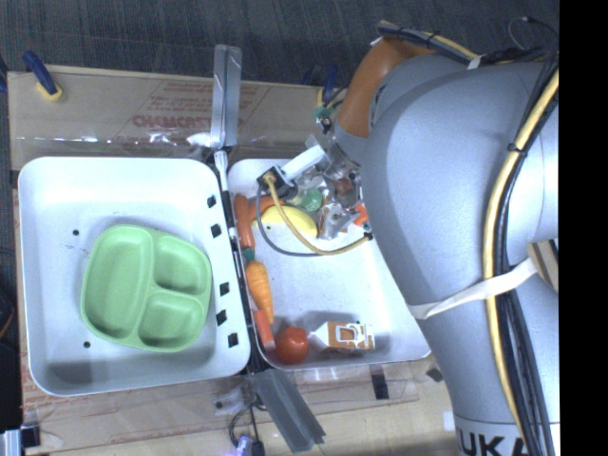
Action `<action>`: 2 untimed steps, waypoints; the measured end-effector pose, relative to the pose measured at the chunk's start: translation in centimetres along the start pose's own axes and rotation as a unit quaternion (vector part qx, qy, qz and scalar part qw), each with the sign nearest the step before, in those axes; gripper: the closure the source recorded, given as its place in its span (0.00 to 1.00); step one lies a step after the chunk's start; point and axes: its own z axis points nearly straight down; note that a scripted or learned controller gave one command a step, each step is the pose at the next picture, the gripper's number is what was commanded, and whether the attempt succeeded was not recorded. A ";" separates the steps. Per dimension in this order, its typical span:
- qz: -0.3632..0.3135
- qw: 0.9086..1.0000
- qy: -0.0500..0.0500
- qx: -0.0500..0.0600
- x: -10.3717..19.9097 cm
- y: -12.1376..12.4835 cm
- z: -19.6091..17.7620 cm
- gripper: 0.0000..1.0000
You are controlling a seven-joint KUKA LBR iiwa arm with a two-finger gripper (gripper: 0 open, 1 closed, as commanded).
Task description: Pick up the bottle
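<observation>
Your tool (328,196) hangs low over the far end of the right bin (394,302) among a yellow fruit (290,220) and clutter, its grip state impossible to tell, while the small orange-and-white bottle (344,335) lies on its side near the front rim, well apart beside a tomato (293,345).

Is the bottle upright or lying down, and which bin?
Lying down: the bottle rests on its side on the floor of the right bin, near the front wall, beside the tomato. The gripper is at the bin's far end.
</observation>
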 end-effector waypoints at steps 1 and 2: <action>0.053 0.999 0.007 -0.001 0.6 0.0 3.3 0.00; 0.024 1.000 0.011 -0.004 -1.7 -0.4 3.4 0.00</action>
